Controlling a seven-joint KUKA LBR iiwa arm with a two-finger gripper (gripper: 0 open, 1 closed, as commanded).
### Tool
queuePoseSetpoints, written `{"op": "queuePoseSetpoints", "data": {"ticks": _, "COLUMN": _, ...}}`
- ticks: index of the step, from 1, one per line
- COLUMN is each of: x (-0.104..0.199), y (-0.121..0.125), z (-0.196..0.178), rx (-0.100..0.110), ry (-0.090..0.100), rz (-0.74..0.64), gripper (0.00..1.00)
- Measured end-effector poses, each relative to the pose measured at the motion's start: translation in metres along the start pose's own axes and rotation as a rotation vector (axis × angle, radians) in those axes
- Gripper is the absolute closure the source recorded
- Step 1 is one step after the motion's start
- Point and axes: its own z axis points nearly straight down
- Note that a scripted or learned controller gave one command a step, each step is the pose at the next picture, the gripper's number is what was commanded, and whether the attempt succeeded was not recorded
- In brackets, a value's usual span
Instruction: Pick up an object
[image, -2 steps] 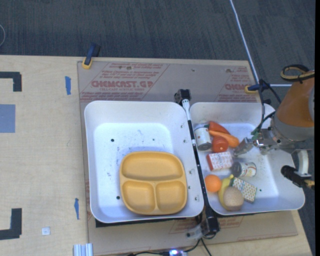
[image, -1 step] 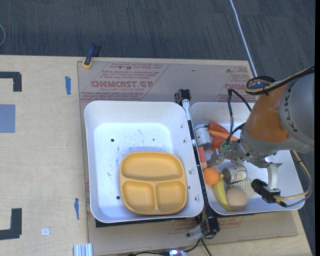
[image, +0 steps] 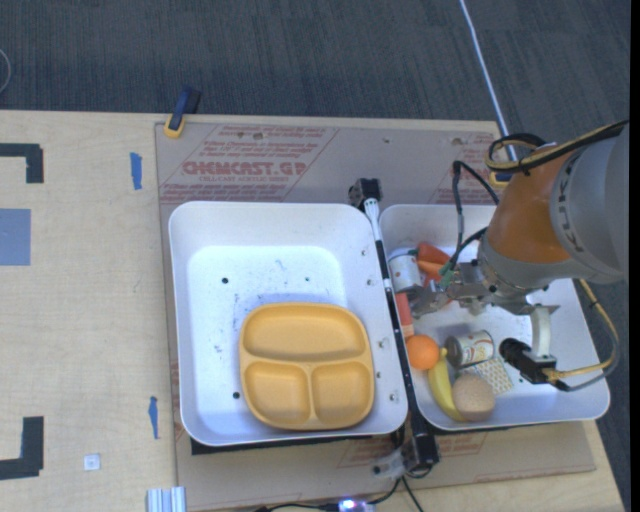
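- The gripper (image: 440, 297) sits low in the right bin (image: 590, 405); its fingers are too blurred to judge.
- Orange (image: 423, 352), banana (image: 441, 388) and can (image: 470, 349) lie nearby.
- Wooden worktop (image: 80, 330), dark carpet behind.

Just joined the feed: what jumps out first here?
A big yellow divided tray lies in the left bin. The grey-and-orange arm reaches over the right bin, its tool low above a cluster there: an orange, a banana, a small can.
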Motion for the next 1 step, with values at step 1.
{"op": "queuePoseSetpoints", "data": {"ticks": 1, "x": -0.0005, "y": 0.0012, "z": -0.0110, "rx": -0.004, "ry": -0.002, "rz": 0.001, "gripper": 1.00}}
